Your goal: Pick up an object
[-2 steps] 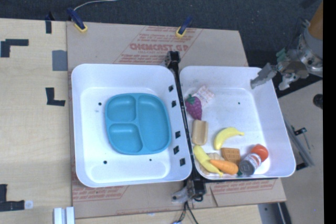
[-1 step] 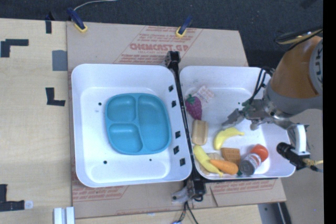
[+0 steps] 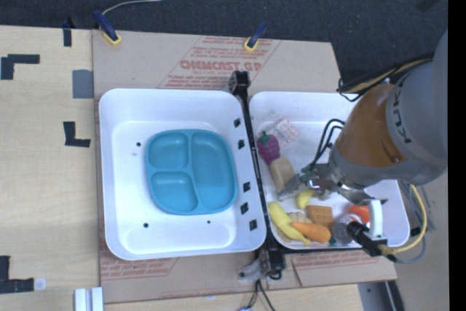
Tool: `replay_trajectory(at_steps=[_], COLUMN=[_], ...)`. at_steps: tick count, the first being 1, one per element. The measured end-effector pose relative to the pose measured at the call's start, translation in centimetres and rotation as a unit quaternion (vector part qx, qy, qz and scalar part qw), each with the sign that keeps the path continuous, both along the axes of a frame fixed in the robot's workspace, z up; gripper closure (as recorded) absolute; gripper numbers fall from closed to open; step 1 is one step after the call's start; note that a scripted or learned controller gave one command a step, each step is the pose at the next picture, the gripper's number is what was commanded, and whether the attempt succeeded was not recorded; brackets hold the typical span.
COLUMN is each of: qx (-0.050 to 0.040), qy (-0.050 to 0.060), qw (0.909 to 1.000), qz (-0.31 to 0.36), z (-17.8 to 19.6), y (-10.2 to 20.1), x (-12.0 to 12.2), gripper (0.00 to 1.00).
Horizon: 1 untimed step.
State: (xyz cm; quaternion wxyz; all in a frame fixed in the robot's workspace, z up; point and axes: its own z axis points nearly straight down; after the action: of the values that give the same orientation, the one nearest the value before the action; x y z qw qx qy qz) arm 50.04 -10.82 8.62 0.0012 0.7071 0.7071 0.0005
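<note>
My gripper (image 3: 304, 186) reaches down into the right bin (image 3: 328, 107), its tips low over a cluster of toy food. Just left of the tips lies a tan block (image 3: 282, 172). A small yellow piece (image 3: 303, 199) sits right under the fingers. Below are a tan cracker-like square (image 3: 319, 214), a yellow banana (image 3: 282, 222) and an orange carrot (image 3: 312, 231). A purple grape bunch (image 3: 269, 148) lies further up by the bin divider. The arm's orange band (image 3: 371, 127) hides the bin's right side. Nothing is visibly held.
The left bin (image 3: 124, 113) holds a blue compartment plate (image 3: 192, 171). A clear wrapper (image 3: 285, 130) lies near the grapes. An orange and white item (image 3: 362, 215) sits at the right bin's lower right. Black clips run along the divider (image 3: 246, 149).
</note>
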Motion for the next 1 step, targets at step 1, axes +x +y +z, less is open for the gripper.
replay_trajectory(at_steps=[1], qx=[-0.002], qy=[-0.003], qw=[1.0], qz=[-0.001], z=[0.05], y=[0.79], x=[-1.44], gripper=[0.0])
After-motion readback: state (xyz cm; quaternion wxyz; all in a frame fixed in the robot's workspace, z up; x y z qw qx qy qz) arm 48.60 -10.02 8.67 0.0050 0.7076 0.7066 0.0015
